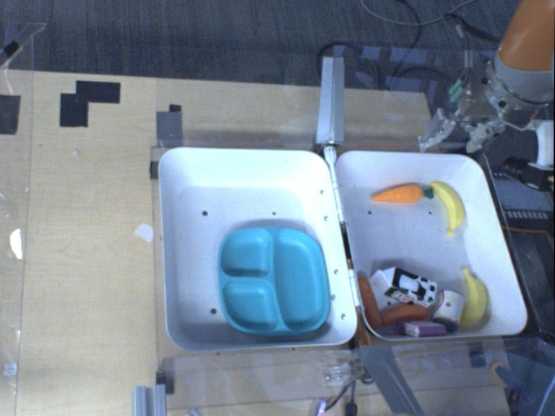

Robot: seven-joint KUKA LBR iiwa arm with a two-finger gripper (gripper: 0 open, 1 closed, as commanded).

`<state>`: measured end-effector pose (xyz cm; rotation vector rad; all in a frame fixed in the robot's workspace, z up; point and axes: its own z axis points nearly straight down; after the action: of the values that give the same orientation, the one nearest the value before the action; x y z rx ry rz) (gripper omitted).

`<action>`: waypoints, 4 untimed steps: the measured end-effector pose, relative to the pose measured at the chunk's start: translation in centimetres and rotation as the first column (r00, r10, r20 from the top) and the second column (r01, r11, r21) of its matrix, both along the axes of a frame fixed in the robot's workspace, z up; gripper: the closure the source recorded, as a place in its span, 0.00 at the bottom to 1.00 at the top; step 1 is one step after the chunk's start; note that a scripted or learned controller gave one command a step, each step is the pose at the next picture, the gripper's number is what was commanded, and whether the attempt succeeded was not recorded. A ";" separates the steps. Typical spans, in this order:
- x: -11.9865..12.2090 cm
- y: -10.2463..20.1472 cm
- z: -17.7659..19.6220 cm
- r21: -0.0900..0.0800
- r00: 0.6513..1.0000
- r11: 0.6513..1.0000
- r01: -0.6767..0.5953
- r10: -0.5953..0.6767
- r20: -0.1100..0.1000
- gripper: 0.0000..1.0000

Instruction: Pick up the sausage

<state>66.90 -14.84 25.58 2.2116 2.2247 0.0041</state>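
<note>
The jaws stand apart with nothing between them, as far as the slanted view shows, and the gripper (460, 128) hangs past the far rim of the right bin (496, 224), well apart from the sausage (368, 296). The main risk, as I judge it, lies in where that sausage sits: it is tucked along the left wall in the near-left corner of the right bin, so a finger coming straight down could strike the wall or the rim between the bins instead of closing around it. Crowding is the second danger, since a black-and-white patterned toy (408, 286) lies just beside it and a second reddish-brown piece (401, 315) lies close against its near end. I cannot tell whether that piece is part of the same sausage. A slightly misplaced grasp could take a neighbour or only nudge the heap. As for the containers, the left bin (173, 232) holds a blue divided plate (273, 280) with nothing on it. Besides the corner heap, the right bin holds a purple block (425, 328) at the near wall, a carrot (399, 195) toward the far side, one banana (449, 206) just beside the carrot, and another banana (474, 297) near the right wall.
</note>
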 end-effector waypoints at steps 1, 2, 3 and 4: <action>-7.0 4.9 -9.8 0.001 0.995 0.995 -0.105 0.105 -0.002 0.00; -16.0 3.4 -16.4 0.001 0.998 0.998 -0.064 0.064 0.000 0.00; -17.3 4.5 -16.6 0.007 0.924 0.924 0.382 -0.382 0.009 0.00; -17.5 6.2 -16.5 0.012 0.790 0.790 0.613 -0.613 0.015 0.00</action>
<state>49.37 -8.59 9.04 2.8051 1.3834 0.0290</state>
